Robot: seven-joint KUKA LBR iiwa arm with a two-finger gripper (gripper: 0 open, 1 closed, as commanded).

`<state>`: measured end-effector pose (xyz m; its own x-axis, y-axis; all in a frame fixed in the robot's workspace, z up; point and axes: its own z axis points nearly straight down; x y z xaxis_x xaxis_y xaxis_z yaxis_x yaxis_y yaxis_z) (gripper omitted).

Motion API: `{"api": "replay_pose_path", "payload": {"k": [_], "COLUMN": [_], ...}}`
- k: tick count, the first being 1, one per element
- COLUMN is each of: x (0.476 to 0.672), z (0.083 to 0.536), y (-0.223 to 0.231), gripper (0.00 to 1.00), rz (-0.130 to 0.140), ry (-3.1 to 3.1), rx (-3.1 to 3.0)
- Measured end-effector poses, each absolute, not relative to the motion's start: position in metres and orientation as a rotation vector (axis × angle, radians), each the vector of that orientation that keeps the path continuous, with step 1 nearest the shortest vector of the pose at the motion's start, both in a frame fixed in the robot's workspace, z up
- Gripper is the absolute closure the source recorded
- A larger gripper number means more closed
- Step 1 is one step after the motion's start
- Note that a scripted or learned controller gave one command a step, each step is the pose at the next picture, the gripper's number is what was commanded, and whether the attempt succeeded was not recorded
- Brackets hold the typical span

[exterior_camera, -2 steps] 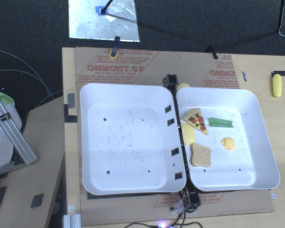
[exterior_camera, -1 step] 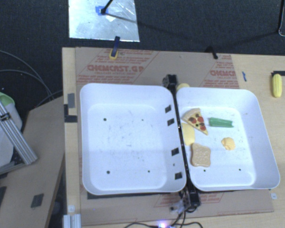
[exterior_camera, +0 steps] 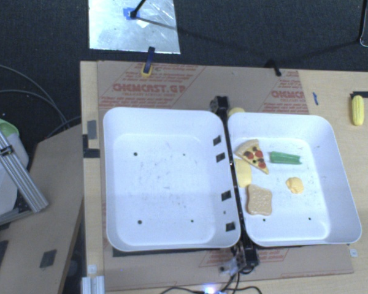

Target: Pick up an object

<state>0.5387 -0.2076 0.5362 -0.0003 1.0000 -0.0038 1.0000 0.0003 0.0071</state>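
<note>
Pizza [exterior_camera: 253, 155] in the right bin [exterior_camera: 322, 216], close to the wall next to the left bin [exterior_camera: 165, 182]. Lying partly on top of a yellow bit [exterior_camera: 242, 175], so a grab here could catch both, or push one off the other. Also very near that middle wall, so could bump the wall on the way down.

Toast [exterior_camera: 259, 199] just below, flat on the floor. Hard to get under, might slip out or just slide away.

Bean [exterior_camera: 285, 158] to the right of the pizza, thin and low. Easy to miss or to flick aside.

Yellow lump [exterior_camera: 294, 185] under the bean, small and round. Might roll or pop out when squeezed.

Corn [exterior_camera: 357, 110] far right, on the bench outside the bins. Best left alone.
</note>
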Motion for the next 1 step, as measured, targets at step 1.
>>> {"api": "replay_pose_path", "payload": {"k": [1], "x": [0.4843], "z": [0.4922], "y": [-0.2062], "gripper": [1.0], "rz": [0.0], "ry": [2.222], "rx": [2.223]}}
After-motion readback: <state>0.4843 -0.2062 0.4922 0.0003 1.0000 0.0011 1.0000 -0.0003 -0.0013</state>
